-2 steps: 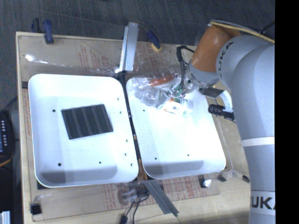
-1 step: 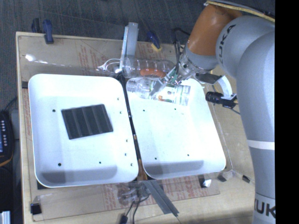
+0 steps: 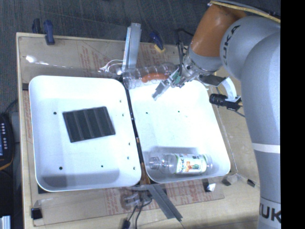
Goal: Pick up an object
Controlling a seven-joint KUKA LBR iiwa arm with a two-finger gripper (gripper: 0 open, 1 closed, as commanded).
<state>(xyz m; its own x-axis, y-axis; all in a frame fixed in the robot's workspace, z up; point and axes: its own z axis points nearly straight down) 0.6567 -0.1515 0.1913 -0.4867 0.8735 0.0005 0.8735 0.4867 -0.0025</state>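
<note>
A clear plastic bottle (image 3: 180, 164) lies on its side at the near wall of the right bin (image 3: 215, 128), well below the pincer (image 3: 164, 87). The pincer hangs over the bin's far edge, seemingly narrow and holding nothing. Left of it, a dark ribbed pad (image 3: 89, 123) lies in the left bin (image 3: 43, 142).

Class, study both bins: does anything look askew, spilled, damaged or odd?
Nothing spilled or broken. The bottle lies on its side against the near wall of the right bin. The dark ridged pad in the left bin sits slightly rotated. The gripper hovers far from both.
</note>
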